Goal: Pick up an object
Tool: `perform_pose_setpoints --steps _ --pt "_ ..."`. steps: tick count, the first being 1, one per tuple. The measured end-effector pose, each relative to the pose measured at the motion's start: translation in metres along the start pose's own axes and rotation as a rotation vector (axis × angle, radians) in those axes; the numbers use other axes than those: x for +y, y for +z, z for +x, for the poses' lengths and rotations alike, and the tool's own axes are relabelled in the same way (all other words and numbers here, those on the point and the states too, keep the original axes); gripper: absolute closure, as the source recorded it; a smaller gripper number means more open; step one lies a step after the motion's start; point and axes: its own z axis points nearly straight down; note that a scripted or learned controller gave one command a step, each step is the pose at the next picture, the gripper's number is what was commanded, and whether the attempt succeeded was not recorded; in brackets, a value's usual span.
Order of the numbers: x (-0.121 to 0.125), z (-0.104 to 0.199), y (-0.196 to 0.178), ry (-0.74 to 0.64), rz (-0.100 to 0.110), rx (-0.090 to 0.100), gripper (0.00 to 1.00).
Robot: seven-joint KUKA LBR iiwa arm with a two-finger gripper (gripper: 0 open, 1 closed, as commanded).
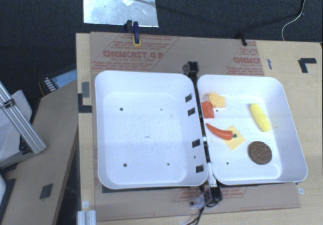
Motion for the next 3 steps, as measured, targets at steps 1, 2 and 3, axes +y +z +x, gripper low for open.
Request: perform_pose_setpoints --steps 1,2,3 --pt "0.0000 0.0000 0.0000 0.000 0.000 0.000 0.00" --pt "0.0000 0.0000 0.0000 0.000 0.000 0.000 0.00" --pt "0.0000 0.0000 0.0000 0.000 0.000 0.000 0.00"
